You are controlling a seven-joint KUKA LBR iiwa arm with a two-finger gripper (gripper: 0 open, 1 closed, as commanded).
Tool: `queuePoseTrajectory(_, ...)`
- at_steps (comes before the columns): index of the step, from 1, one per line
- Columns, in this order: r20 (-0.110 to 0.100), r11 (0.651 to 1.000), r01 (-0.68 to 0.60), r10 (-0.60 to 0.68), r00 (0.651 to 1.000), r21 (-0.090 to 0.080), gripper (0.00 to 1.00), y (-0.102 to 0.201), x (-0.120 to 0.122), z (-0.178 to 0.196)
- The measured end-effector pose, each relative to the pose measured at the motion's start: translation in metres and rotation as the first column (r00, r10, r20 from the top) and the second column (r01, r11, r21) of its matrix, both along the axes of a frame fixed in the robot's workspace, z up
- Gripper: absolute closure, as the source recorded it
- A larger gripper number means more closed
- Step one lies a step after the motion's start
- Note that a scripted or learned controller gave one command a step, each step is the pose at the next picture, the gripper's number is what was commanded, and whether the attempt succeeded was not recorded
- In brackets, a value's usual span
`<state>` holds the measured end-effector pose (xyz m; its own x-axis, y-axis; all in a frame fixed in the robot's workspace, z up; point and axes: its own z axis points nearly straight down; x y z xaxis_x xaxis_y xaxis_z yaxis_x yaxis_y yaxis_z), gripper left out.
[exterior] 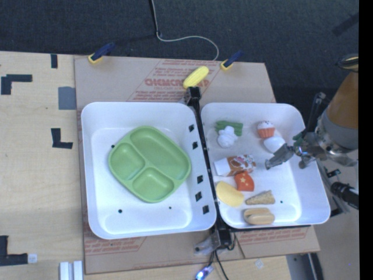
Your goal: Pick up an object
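- White plastic bins sit side by side: the left bin (93, 156) bears a green divided plate (149, 163), the right bin (291, 114) a scatter of small toy foods.
- Grey two-finger gripper (277, 158) reaches in from the right, low over the right bin's middle; whether it is apart or together I cannot tell.
- Nearest candidates, judging by reach: the white rounded piece (274, 143) just beside it, and the pink-topped cupcake (266, 128) above.
- Nothing visibly held.

Green tray (149, 163) smooth glossy plastic; bins (93, 174) matt white plastic.
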<state>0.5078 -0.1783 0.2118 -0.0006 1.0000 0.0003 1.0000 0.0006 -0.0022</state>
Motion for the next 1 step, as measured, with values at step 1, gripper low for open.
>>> queuePoseTrajectory(1, -0.002, 1.000, -0.003, 0.003, 1.000, 0.002, 0.00, 0.0606, -0.0255, -0.1313)
